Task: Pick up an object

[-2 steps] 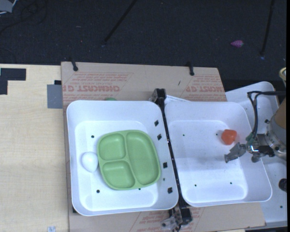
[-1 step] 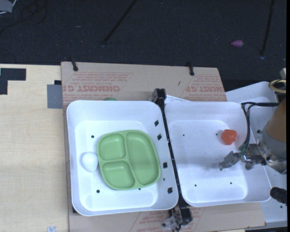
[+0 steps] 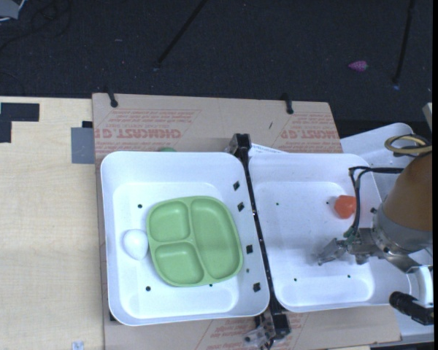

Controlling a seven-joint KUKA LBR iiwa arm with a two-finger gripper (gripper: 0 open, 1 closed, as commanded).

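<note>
The pincer (image 3: 334, 252) hangs low over the right bin (image 3: 299, 297), its fingers looking spread with nothing between them. Just beyond it, toward the far right, lies a small orange ball (image 3: 344, 206): probably light, smooth and prone to roll, so best pinched across its middle. In the left bin (image 3: 124, 297), a green tray (image 3: 193, 240) touches a white egg (image 3: 136, 243).
</note>
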